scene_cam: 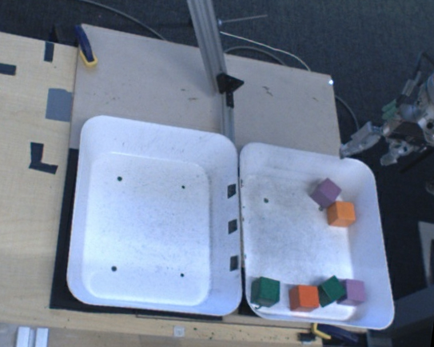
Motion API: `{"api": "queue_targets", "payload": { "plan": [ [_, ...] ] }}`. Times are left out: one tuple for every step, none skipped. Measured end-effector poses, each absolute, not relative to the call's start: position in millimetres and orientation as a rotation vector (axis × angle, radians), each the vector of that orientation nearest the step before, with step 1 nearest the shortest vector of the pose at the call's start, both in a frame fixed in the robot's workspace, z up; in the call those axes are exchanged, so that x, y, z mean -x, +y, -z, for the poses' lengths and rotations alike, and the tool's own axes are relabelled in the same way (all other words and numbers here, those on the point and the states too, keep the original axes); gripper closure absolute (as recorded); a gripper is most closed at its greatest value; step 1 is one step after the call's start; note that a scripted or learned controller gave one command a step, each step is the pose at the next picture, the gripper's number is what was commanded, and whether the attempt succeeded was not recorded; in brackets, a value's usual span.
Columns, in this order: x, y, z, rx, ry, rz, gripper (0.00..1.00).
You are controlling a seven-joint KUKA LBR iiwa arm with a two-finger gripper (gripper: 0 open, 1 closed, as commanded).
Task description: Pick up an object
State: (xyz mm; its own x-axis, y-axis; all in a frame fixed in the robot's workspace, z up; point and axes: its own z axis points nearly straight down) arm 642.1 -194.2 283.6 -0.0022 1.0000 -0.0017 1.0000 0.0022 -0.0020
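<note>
The right bin holds several small cubes. A purple cube and an orange cube touch near its far right corner. Along its near edge sit a green cube, a second orange cube, a dark green cube and a second purple cube. My gripper hangs beyond the bin's far right corner, outside the rim. Its two fingers are spread open with nothing between them.
The left bin lies beside the right one. A slanted metal rail rises behind the bins, ending at a black clamp. Cables run across the dark floor at the back.
</note>
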Motion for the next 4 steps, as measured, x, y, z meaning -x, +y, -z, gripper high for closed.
{"api": "queue_targets", "payload": {
  "plan": [
    [-680.8, -201.1, -153.8, 2.215, -2.221, -0.008, 0.0],
    [-646.9, -176.9, -158.6, 2.218, -2.222, -0.004, 0.0],
    [-629.5, -185.9, -248.6, 2.225, -2.227, 0.004, 0.0],
    [-639.7, -208.9, -86.6, 2.216, -2.218, -0.009, 0.0]
  ]
}}
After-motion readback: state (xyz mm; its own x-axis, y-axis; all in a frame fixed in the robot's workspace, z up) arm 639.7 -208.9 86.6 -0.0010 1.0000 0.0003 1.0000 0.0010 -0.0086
